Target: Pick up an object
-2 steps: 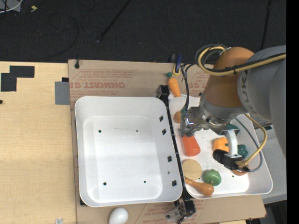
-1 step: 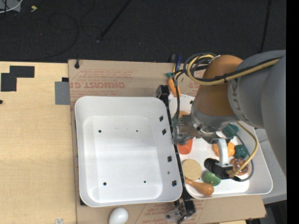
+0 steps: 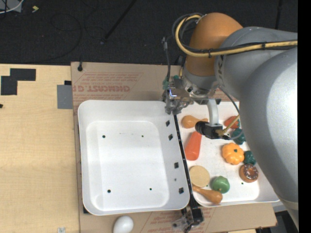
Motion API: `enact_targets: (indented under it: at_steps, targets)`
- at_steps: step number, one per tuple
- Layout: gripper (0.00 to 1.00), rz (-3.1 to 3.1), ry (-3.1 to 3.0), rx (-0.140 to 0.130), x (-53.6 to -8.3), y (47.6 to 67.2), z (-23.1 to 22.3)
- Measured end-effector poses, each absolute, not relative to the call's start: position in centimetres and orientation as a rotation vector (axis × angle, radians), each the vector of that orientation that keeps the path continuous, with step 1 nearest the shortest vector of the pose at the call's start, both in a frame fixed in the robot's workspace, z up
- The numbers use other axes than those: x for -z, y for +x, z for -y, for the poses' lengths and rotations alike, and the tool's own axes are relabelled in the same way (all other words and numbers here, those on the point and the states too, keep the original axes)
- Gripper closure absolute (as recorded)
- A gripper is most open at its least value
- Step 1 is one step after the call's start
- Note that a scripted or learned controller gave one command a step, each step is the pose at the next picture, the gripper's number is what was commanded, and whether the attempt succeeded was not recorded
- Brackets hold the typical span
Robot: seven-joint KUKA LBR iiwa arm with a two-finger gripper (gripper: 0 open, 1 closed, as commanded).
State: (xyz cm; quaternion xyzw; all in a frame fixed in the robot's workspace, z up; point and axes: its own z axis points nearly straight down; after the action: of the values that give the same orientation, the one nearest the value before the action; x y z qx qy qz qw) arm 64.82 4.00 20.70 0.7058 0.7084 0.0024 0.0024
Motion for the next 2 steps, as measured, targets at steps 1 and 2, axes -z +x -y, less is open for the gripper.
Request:
enact_targets:
  at_steps: [1, 2]
  targets:
    - [1.00, -2.229, 2.217, 0.000, -21.3, 64.4, -10.5]
    - [1.00, -2.233, 2.220, 0.010, -12.9, 64.1, -18.2]
